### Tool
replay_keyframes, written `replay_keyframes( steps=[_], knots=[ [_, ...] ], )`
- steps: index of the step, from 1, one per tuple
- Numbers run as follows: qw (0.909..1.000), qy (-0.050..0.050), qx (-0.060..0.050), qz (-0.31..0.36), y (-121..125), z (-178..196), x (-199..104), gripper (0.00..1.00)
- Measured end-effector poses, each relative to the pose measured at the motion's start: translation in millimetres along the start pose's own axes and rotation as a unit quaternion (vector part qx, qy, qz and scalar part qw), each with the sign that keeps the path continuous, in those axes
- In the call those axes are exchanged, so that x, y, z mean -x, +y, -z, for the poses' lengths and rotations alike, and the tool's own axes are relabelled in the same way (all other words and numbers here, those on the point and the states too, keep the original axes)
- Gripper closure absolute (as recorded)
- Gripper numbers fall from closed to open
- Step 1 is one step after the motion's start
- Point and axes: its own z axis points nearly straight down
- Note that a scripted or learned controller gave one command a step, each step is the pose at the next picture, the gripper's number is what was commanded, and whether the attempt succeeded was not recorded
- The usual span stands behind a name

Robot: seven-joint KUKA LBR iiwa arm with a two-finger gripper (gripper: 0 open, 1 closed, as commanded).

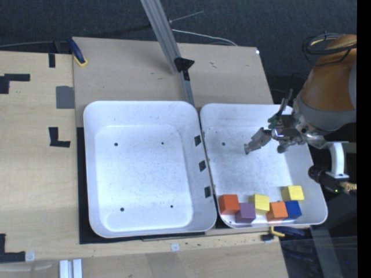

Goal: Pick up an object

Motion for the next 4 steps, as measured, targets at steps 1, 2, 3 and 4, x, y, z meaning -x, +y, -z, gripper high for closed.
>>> replay_keyframes(
  steps=[1,2,3,4],
  knots=[
    [1.0,0.0,-0.003,0.0,57,-156,13,0.0],
    [1.0,0.001,0.003,0.004,68,-47,-103,0.0],
    [1.0,0.001,-0.001,0.003,59,-34,-165,0.0],
    [1.0,-0.002,-0.002,-0.005,67,-53,-71,0.0]
  ],
)
